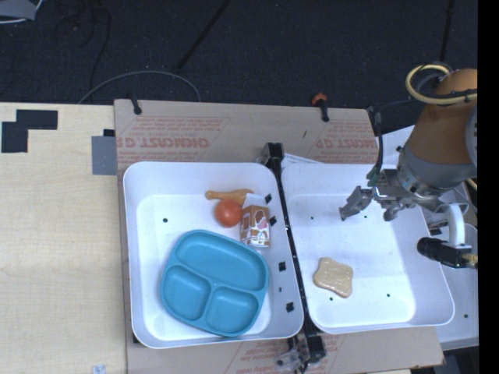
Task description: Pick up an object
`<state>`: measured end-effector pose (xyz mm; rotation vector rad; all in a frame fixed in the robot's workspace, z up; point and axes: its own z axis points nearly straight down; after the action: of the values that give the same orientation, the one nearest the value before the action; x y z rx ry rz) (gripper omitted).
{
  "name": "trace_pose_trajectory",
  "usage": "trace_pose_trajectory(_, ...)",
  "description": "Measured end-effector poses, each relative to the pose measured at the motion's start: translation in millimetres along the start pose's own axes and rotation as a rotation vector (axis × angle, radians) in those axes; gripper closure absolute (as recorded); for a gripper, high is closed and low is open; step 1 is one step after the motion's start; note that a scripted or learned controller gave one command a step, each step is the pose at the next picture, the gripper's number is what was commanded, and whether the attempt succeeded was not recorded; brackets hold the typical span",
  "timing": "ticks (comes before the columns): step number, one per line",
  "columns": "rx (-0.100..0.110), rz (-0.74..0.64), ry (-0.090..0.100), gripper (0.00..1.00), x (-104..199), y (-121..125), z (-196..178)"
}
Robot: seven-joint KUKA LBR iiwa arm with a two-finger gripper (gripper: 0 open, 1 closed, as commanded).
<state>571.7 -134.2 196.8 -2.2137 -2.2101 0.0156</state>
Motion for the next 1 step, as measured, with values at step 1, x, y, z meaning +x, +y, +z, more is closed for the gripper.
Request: trace_pose_trajectory(1,-0.013,-0.002,-0.001,0.00,-0.1,2.6,-8.4)
